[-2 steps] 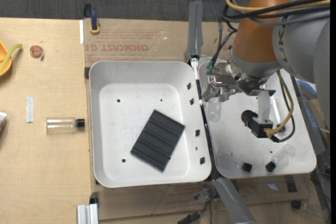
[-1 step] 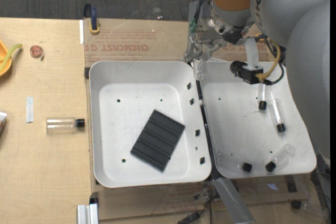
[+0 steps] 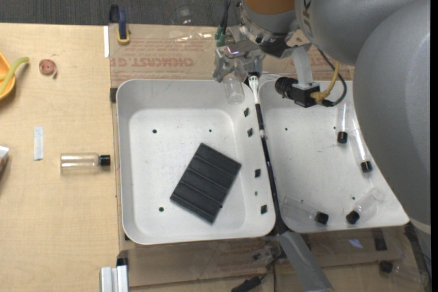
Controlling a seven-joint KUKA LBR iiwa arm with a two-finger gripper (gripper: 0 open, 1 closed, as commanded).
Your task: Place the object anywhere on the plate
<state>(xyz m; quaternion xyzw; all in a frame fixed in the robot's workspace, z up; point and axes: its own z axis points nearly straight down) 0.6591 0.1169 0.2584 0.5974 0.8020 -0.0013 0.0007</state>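
Table [image 3: 55, 229], left part: a small red disc [image 3: 46, 66], a white strip [image 3: 38, 143] and a clear bottle [image 3: 81, 161] with a black cap, lying on its side just left of the left bin. No label can be read on any of them.

Far side: a cardboard sheet [image 3: 164, 55] lies behind the bins. It carries red print, upside down in this view; it seems to read "CHEMCYST", but this is not certain.

Left bin [image 3: 123, 147]: the plate [image 3: 205, 182], black and ribbed, lies flat and askew, right of centre and toward the near side.

Hand [image 3: 236, 73]: it is at the far right corner of the left bin, by the divide. Its state cannot be told. A clear object [image 3: 235, 89] shows directly beneath it, well apart from the plate, on the plate's far side. Whether the hand touches it cannot be told.

Right bin [image 3: 301, 167]: several clear vials [image 3: 366, 165] with black caps lie along the right and near sides.
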